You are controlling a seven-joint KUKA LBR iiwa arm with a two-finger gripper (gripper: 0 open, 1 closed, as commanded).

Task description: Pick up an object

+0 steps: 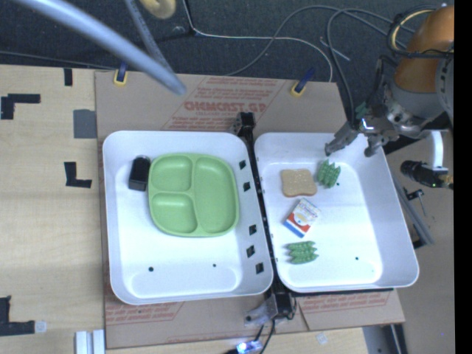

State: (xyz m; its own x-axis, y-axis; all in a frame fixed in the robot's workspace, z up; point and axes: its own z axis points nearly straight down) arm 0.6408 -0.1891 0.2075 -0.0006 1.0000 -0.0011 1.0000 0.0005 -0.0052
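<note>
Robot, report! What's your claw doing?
Gripper open, holding nothing, above right bin. Broccoli nearest, untouched. Nothing in the way.

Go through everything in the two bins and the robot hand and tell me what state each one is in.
Hand: open, holding nothing, above the right bin's far edge.
Green divided plate: right side up in the left bin, compartments bare.
Black block: beside the plate's left rim.
Toast slice: lying flat.
Small carton: lying on its side.
Green pieces: loose, apart.
</note>
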